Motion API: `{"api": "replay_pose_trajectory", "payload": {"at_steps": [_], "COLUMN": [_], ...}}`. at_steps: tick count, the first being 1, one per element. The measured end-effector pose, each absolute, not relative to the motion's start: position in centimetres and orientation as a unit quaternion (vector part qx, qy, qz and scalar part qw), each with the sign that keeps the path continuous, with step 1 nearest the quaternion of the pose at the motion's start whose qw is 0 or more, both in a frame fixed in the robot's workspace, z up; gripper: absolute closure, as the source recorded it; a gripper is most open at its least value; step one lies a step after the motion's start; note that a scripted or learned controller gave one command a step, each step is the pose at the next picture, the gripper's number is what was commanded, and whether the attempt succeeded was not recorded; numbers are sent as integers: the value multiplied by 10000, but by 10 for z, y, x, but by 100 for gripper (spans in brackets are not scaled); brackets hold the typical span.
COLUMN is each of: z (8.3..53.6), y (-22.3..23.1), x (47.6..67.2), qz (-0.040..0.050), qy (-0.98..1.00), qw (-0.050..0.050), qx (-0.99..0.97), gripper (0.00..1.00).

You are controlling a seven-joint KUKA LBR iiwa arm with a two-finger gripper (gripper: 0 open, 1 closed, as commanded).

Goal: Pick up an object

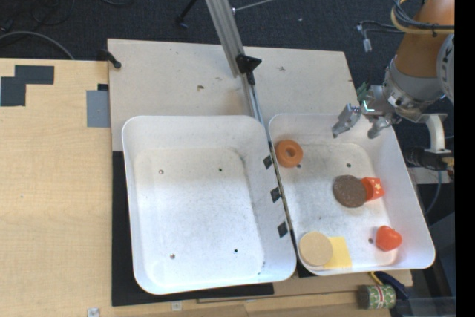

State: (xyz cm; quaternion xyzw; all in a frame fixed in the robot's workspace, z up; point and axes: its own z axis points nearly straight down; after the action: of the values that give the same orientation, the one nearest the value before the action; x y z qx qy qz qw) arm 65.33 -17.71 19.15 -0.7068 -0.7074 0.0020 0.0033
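**Q:** How is the gripper (362,121) set, and is anything carried?

**A:** The fingers are seen spread apart, with nothing between them. The gripper is held above the far rim of the right bin (415,197), clear of its contents.

**Q:** Where are candidate objects located relative to it?

**A:** The orange ring (289,153) is found nearest, to the left and slightly nearer the camera. The brown disc (349,191) and the orange block (372,188) touching it are placed toward the camera, almost straight ahead. The red piece (387,237) and the tan disc (316,249) on a yellow square (341,253) are well apart, at the near rim.

**Q:** What is done — what is left?

**A:** No grasp is judged made. Descent, closure and lift are all left.
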Motion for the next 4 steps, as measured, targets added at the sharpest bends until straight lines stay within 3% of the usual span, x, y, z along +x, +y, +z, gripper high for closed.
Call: {"api": "replay_pose_trajectory", "payload": {"at_steps": [1,3,4], "z": [194,88,101], "y": [-177,-173,-173], "x": [654,656,657], "qz": [12,18,11], "qy": [-7087,-7096,-7106], "qw": [14,26,9], "qx": [-7055,-7046,-7036], "gripper": [0,0,100]}}
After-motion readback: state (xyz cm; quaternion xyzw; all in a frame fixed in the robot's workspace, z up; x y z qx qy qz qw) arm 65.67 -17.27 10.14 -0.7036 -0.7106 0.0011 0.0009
